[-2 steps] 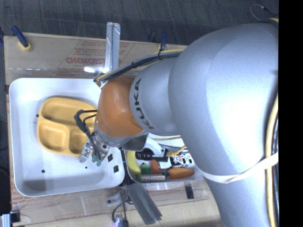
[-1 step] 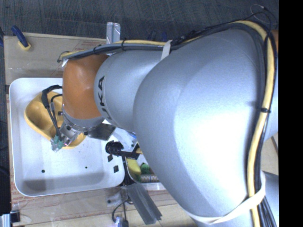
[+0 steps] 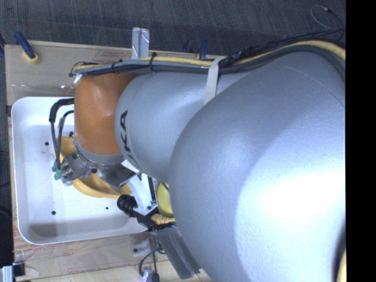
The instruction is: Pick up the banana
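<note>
One grey arm reaches in from the right and covers most of the scene, its orange band sitting over the left bin. One white bin can be counted, at the left; its far-left corner, left wall and near wall are in sight, and a few small dark specks dot its floor. The end effector hangs low over this bin just below the orange band, a cluster of grey metal parts with a small green piece at its left side. Whether it is open, closed or gripping anything cannot be told, since the wrist hides it.

One banana lies in the left bin right under the end effector, a yellow curve showing along the near side of the wrist. Another yellow patch shows further right, beside the arm, too hidden to name. Black cables loop along the left of the band. The wooden surface runs beyond the bin's far edge, with one blue-handled clamp at its far-left corner.
</note>
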Motion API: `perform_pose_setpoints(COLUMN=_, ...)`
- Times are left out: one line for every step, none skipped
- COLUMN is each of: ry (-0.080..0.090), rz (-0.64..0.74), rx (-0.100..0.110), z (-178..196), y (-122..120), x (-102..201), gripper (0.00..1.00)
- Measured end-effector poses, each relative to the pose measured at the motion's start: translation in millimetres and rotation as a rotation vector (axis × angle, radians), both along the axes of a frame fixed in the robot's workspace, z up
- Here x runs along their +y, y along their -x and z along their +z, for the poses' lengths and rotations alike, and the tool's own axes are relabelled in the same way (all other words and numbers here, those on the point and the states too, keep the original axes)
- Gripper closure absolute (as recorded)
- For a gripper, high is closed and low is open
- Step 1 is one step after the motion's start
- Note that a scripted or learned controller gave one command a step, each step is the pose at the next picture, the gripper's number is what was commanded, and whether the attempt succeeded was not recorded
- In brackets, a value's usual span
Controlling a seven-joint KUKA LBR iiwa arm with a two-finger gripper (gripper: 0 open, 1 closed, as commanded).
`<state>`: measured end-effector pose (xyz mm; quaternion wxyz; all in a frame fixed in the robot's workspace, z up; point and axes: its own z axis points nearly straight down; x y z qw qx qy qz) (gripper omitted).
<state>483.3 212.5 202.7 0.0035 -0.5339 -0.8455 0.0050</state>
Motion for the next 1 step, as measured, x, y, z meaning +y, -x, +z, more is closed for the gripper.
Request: perform_pose_setpoints(ry=0.002, rz=-0.082, rx=0.0, z=25.3, y=4.5, x=-3.3, gripper=1.0)
